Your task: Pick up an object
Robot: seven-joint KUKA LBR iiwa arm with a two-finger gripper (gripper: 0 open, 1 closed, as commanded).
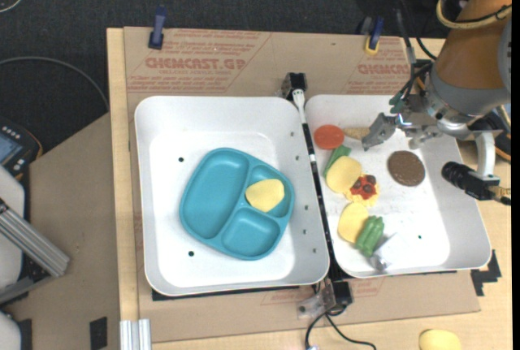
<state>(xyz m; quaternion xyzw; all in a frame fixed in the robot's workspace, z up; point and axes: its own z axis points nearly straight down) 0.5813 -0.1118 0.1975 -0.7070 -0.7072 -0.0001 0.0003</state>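
The left bin (154, 202) holds a blue plate with three parts (231, 202). A pale yellow toy food piece (265, 194) sits in the plate's right part. The right bin (455, 243) holds many toy foods: a red round slice (329, 136) at the far left, a yellow piece (344, 173) just near it, a red and yellow bit (363, 187), a brown round patty (405, 167), another yellow piece (353, 222) and a green veggie (370, 234) touching it. The claw (388, 127) hangs over the far part of the right bin, between the red slice and the patty. Its fingers are spread apart and hold nothing.
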